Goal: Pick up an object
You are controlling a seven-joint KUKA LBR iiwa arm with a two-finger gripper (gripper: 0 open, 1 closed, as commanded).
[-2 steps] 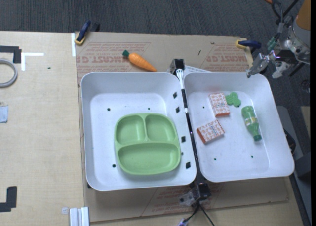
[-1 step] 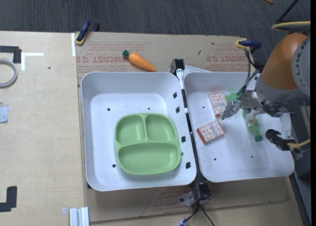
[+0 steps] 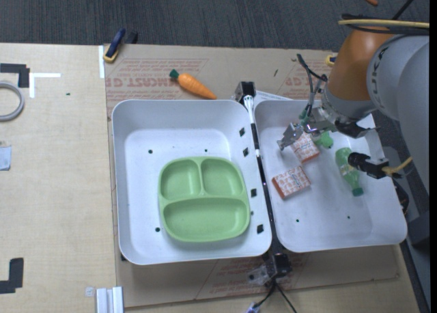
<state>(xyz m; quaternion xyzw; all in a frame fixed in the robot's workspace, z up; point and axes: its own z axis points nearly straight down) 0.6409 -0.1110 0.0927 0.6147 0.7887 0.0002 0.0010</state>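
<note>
Jaw state cannot be told; gripper (image 3: 295, 135) is poised touching the upper snack packet (image 3: 305, 149), which may be nudged aside against the green bottle (image 3: 347, 168).

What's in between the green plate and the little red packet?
In the camera view, between the green plate and the red packet are the bins' white rims, clipped together.

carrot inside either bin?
No. The carrot lies on the cardboard behind the left bin, outside its rim, while the green plate sits inside that bin.
</note>
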